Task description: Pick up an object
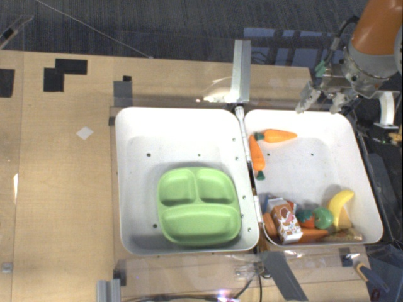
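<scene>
While poised above the far rim of the right bin, hung with the gripper spread open and clasped on nothing. Had yet to descend on any object.

Pictured flat on the floor toward the right bin's far-left corner, well apart from the fingers: an orange carrot. Pressed along the right bin's left wall, just beside it: a second carrot. Heaped at the right bin's near end, touching or overlapping one another: a small carton, a banana and a round green piece, with other bits too jumbled to name. Seen resting in the neighbouring bin, to the left of the right bin: a green divided plate.

Judged the likeliest target: the first carrot, closest to the right bin's far rim and lying clear of everything else.

Risked several failures from that position. Could have struck the right bin's far rim if lowered straight down without first moving inward. Could have squeezed the carrot's tapered end and lost it sideways, given its smooth, rounded body. Could have jammed a finger against the right bin's left wall if sent for the second carrot. Could have closed on two things at once, or on none, if sent into the heap at the right bin's near end.
</scene>
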`<state>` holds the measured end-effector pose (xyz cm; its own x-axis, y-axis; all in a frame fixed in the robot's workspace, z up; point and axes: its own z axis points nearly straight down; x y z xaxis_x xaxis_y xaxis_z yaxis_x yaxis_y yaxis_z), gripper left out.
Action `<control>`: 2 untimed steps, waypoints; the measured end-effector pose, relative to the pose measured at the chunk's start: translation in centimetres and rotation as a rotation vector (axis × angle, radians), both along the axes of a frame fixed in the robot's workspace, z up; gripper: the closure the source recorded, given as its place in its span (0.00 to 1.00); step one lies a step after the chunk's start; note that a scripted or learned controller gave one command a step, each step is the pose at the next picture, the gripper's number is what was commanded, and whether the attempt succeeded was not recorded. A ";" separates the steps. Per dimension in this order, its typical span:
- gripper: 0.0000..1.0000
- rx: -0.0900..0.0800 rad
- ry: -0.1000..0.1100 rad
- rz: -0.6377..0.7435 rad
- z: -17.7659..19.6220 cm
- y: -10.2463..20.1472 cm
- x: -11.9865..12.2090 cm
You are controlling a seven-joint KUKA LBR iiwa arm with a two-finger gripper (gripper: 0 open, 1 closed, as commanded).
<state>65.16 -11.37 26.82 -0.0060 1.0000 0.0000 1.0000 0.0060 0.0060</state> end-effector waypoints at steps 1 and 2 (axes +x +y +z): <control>0.00 0.000 -0.002 -0.006 -14.1 0.3 1.8; 0.00 0.001 -0.006 -0.108 -17.9 1.6 -1.2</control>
